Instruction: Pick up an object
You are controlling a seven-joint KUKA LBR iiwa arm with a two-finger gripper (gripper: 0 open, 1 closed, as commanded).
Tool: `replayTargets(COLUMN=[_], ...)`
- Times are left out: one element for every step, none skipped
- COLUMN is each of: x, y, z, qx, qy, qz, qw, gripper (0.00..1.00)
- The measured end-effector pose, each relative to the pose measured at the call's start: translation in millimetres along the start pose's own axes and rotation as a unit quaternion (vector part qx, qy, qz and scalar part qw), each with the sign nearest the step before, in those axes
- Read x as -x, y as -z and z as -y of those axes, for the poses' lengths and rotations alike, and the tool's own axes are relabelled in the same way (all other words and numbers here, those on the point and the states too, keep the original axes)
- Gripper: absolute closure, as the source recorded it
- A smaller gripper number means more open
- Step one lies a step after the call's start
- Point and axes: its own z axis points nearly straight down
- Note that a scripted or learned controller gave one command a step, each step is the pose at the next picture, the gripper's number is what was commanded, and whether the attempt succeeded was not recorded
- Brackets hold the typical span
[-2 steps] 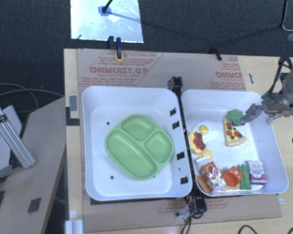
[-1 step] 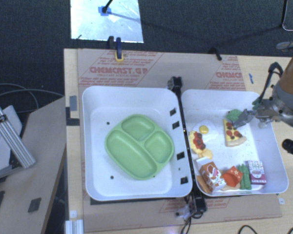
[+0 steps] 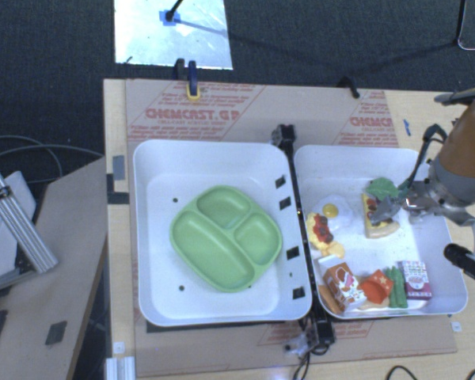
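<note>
We are in a robotics lab or test room. A plywood bench (image 3: 253,109) stands on dark carpet (image 3: 47,46), with printed cardboard (image 3: 222,113) spread over it and clamped at the far edge by a yellow clamp (image 3: 191,81). Left of the bench we see aluminium framing (image 3: 16,220) and loose cables (image 3: 32,153). Beyond it a shiny metal sheet (image 3: 174,22) lies on the carpet.
</note>
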Motion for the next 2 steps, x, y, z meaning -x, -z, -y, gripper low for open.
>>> replayTargets(x=[-0.4,0.2], y=[-43.7,-30.8], z=[-0.6,-1.9], qx=[0.001,0.004], qy=[0.0,0.0], qz=[0.0,0.001], qw=[1.0,1.0], gripper=[0.0,1.0])
